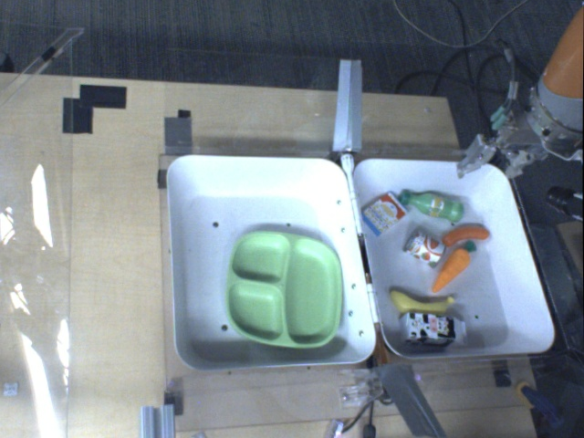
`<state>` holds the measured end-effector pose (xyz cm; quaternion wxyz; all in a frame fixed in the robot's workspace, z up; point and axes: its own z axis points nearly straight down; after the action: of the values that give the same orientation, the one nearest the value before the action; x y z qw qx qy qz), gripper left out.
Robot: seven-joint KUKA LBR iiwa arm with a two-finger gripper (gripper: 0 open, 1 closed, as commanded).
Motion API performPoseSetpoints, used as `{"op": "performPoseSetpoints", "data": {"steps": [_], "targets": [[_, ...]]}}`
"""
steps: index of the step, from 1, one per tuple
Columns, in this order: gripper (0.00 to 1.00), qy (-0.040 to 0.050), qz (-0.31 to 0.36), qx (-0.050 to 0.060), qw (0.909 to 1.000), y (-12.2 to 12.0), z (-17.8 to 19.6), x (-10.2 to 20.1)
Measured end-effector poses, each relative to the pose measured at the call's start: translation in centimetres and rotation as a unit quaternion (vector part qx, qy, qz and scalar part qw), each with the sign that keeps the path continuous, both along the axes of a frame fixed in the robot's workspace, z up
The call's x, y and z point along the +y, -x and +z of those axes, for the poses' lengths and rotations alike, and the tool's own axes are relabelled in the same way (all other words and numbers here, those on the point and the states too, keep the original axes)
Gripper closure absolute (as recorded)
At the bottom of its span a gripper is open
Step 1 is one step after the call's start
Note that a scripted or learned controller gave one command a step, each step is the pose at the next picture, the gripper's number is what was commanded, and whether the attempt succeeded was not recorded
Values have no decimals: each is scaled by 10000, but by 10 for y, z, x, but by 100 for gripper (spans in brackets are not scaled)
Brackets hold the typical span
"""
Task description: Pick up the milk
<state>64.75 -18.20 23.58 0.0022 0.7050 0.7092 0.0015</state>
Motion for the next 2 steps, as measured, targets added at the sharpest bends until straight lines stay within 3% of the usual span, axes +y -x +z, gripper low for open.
{"op": "performPoseSetpoints", "data": {"steps": [1,2], "targets": [[0,-1,848,7,9964,32,-121,72],[0,1,615,-32,9981,98,-146,81]]}}
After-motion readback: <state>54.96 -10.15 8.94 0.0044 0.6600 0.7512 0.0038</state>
